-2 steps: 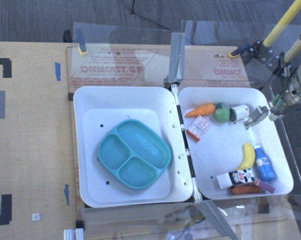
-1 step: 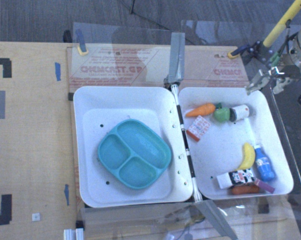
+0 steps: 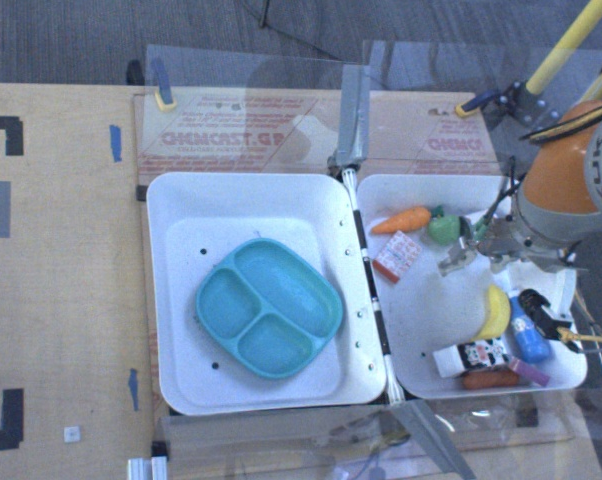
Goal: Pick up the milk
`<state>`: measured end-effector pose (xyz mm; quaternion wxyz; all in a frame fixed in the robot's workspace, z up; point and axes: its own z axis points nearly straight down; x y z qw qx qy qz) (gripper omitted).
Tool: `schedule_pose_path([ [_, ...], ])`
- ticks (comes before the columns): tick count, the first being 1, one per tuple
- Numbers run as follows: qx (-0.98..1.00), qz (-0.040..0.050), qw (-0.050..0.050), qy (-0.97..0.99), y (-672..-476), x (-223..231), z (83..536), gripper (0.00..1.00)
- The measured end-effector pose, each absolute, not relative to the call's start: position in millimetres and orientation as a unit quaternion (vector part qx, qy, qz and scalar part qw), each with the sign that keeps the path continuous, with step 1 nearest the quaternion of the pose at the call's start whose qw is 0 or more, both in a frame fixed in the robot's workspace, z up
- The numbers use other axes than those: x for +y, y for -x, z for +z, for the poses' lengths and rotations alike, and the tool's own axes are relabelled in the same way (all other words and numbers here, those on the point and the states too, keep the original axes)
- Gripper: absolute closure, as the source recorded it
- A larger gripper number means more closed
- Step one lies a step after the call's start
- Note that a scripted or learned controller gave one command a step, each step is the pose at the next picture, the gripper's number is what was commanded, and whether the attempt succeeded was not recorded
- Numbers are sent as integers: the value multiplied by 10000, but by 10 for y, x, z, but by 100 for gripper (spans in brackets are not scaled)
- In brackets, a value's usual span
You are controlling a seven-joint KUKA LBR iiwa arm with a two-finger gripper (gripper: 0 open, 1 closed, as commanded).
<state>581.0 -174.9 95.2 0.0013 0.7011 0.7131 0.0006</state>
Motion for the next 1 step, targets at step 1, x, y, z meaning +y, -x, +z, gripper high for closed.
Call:
schedule_pose_path([
  [1,7402,1,-6,-6724,-5415,-991,1663,0],
])
